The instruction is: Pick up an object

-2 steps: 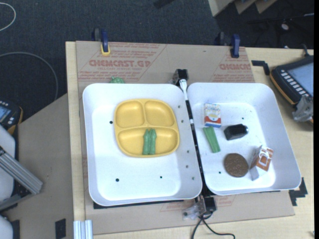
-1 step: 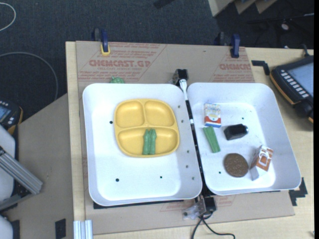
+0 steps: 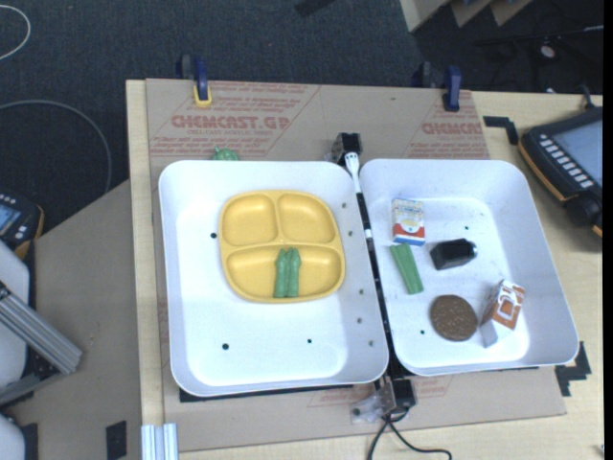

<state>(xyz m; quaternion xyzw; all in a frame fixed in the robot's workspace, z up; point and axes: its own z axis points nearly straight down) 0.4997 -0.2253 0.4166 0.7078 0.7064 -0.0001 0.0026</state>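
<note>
Two white bins: the left bin and the right bin. One yellow divided plate. Two green pieces. Two small cartons. One black block. One brown disc.

Right bin holds a small carton, a green stick, a black block, a brown disc and an orange-white box; green beans lie in the yellow plate, left bin
</note>
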